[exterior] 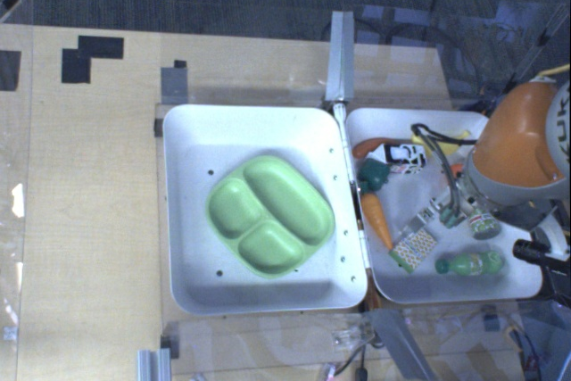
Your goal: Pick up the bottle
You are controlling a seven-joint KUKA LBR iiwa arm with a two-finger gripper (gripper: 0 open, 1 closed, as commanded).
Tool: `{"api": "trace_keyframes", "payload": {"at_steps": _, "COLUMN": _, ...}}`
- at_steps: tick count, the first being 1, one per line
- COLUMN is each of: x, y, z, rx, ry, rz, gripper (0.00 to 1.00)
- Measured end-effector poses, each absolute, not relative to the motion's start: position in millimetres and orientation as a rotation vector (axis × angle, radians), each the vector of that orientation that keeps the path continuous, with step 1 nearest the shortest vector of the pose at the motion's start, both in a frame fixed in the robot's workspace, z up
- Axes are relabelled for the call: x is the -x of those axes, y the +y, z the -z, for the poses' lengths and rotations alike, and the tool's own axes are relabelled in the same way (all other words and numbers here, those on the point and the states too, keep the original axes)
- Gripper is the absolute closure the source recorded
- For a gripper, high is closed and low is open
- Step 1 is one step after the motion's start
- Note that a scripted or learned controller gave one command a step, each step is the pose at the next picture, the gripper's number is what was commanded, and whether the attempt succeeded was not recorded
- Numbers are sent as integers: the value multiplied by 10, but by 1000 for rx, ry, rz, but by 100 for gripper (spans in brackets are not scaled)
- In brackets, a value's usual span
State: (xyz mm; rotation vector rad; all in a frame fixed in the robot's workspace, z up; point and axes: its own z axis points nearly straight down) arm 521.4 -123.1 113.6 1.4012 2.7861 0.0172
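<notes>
A small green bottle [470, 263] lies on its side near the front edge of the right bin [526, 285], cap end pointing left. My gripper [449, 208] hangs below the orange wrist band, a little above and to the left of the bottle, over the middle of the bin. Nothing shows between the gripper and the bottle, and they are apart. A grey-green checkered pad [412, 247] lies just under the gripper's tip.
An orange carrot [376, 220], a dark green piece [373, 176], a black-and-white item [406, 156] and a small round can [484, 224] share the right bin. The left bin [187, 147] holds a green divided plate [269, 214]. A metal divider [339, 58] stands between the bins.
</notes>
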Motion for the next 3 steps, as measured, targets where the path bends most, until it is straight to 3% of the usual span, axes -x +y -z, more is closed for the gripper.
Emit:
{"api": "trace_keyframes", "payload": {"at_steps": 1, "x": -4937, "y": -1694, "z": -1030, "rx": -1610, "ry": 2676, "rz": -13, "gripper": 0}}
{"api": "trace_keyframes", "payload": {"at_steps": 2, "x": -5848, "y": -1057, "z": -892, "rx": -1605, "ry": 2687, "rz": -11, "gripper": 0}}
{"api": "trace_keyframes", "payload": {"at_steps": 3, "x": -6712, "y": -1186, "z": -2028, "rx": -1465, "ry": 2766, "rz": -6, "gripper": 0}}
